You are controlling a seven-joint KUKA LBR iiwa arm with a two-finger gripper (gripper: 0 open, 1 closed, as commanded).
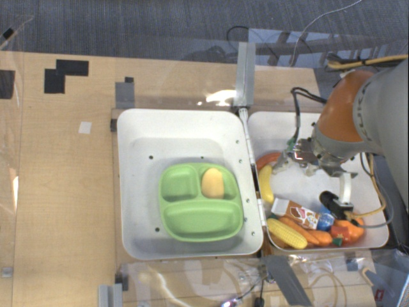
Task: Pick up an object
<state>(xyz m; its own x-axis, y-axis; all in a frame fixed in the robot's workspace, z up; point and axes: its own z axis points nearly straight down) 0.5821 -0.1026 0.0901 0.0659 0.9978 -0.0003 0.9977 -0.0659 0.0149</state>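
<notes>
While the gripper (pixel 296 155) hangs over the right bin (pixel 276 126) near a banana (pixel 264 183) and corn cob (pixel 286 233), its open/closed state can't be told.

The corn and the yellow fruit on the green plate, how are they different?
The corn is long and thin; the yellow fruit is round and smooth. The corn lies in the right bin among other food; the fruit sits alone on the green plate in the left bin. Both are yellow.
</notes>
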